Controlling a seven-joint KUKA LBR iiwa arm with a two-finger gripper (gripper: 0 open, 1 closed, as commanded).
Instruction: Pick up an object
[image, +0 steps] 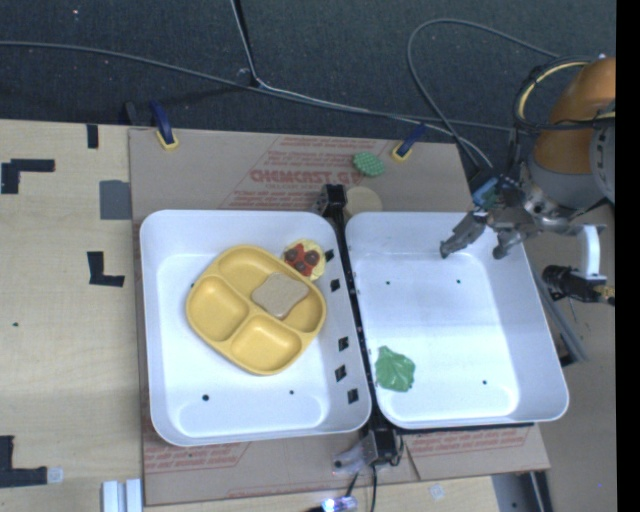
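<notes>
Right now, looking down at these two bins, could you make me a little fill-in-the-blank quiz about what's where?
1. The yellow plastic divided plate lies in the ____ white bin.
2. The flat tan slice of toy bread rests on the ____.
3. The crumpled green leafy toy lies in the ____ white bin.
4. The robot's gripper hangs over the right bin's ____ edge.

Missing words: left; plate; right; far

Two bins side by side on the bench, with things in both.

In the left bin (165, 300) a divided tray (255, 308) lies near the middle; a flat piece, perhaps bread (279, 294), lies on it, and a small item (305, 257) touches its far right edge. In the right bin (520, 330) a leafy piece (394, 369) lies near the front left corner.
</notes>
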